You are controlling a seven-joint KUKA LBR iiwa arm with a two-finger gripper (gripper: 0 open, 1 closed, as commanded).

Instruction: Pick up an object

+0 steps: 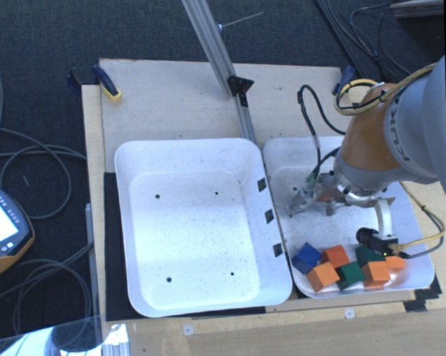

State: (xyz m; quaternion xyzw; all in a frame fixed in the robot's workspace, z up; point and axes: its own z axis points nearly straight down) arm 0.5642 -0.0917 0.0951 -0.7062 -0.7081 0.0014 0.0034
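Several small blocks lie bunched along the near edge of the right bin: a blue block, an orange block, a second orange block, a green block, another orange one and a dark green one. My gripper hangs over the bare middle of that bin, below the grey wrist with its orange band. It is a little way behind the blue block. The gripper looks open, and nothing sits between its fingers.
The left bin sits right beside the right one, their rims touching. A slanted metal pole rises behind the bins. Black cables loop over the bench near the arm. A yellow-handled clamp sits at the bench's far left corner.
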